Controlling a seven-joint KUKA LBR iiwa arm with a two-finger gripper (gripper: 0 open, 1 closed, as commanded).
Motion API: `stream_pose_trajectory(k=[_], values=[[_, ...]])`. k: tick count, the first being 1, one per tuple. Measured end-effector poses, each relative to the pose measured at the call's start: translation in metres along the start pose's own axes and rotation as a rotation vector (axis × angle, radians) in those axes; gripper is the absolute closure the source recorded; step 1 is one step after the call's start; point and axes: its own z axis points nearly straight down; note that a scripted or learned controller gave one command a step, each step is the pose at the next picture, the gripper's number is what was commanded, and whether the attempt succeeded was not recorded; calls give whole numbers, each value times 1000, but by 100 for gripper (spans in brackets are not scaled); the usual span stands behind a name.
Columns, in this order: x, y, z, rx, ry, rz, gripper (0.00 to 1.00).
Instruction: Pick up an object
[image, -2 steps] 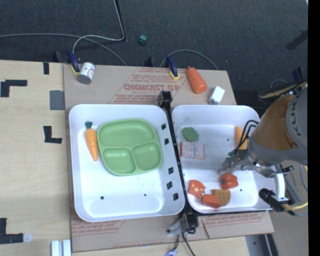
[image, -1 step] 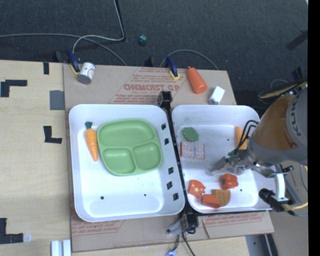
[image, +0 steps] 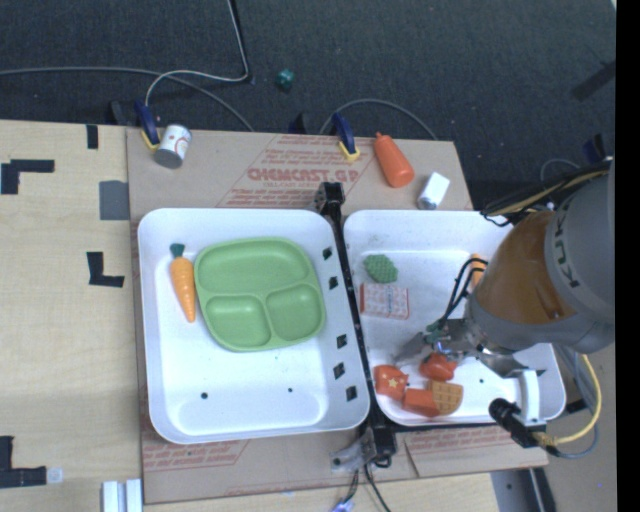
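Note:
My gripper (image: 426, 347) hangs low in the right bin (image: 420, 228), near its front. Just below it lies a small red round piece (image: 438, 367), touching or nearly touching the gripper. Two more toy foods sit beside that at the bin's front: a red piece (image: 390, 379) and an orange-red wedge (image: 436, 399). Farther back in the same bin are a pink patterned square (image: 385, 301) and a small green lump (image: 380, 267). The grey arm with its orange band (image: 522, 280) covers the bin's right side.
The left bin (image: 160, 330) holds a green divided plate (image: 262, 293) and a toy carrot (image: 183, 285) beside it. Behind the bins, on the cardboard, lie an orange bottle (image: 394, 160), a white cube (image: 434, 189) and a small can (image: 174, 143). Cables run along the back.

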Motion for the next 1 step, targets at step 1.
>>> stream_pose_trajectory(k=[1], values=[[0, 1, -10, -2, -1, 0, 100]])
